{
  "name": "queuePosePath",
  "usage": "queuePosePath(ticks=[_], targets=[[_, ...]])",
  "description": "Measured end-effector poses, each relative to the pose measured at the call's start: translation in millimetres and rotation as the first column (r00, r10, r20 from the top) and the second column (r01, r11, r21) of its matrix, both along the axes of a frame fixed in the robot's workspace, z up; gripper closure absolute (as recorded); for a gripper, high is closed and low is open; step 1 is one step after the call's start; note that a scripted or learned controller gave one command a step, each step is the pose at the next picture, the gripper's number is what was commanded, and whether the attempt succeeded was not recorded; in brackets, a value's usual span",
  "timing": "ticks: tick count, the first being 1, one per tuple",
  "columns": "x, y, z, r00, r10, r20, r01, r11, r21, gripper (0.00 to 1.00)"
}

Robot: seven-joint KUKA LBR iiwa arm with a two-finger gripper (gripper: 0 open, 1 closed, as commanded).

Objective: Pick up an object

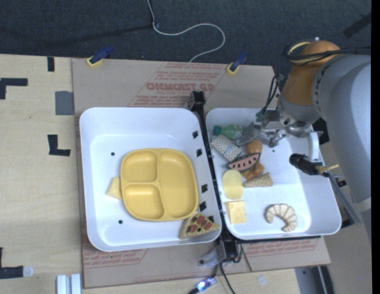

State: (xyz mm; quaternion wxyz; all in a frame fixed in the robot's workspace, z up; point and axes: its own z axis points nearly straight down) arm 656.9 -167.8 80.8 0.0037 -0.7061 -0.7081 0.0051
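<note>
Reaching into the right bin point(312, 216): approach step.
We cannot tell the pincer point(263, 133) opening; next, we judge, descend onto the toy food point(244, 162).

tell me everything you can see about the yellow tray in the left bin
The yellow tray is a rounded square that looks like plastic, split into three compartments with nothing in them. It lies flat, turned slightly, mid left bin. A pale yellow wedge pokes out at its left edge; a pizza slice sits at its lower right corner.
</note>
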Motion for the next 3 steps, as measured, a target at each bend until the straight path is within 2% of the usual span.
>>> queuePosePath(ticks=[1,2,3], targets=[[1,1,12,1.0,0.001,-0.001,-0.001,1.0,0.001,1.0],[-2,10,61,1.0,-0.001,0.016,0.001,1.0,0.002,1.0],[-3,6,105,1.0,-0.002,0.016,0.002,1.0,0.001,1.0]])
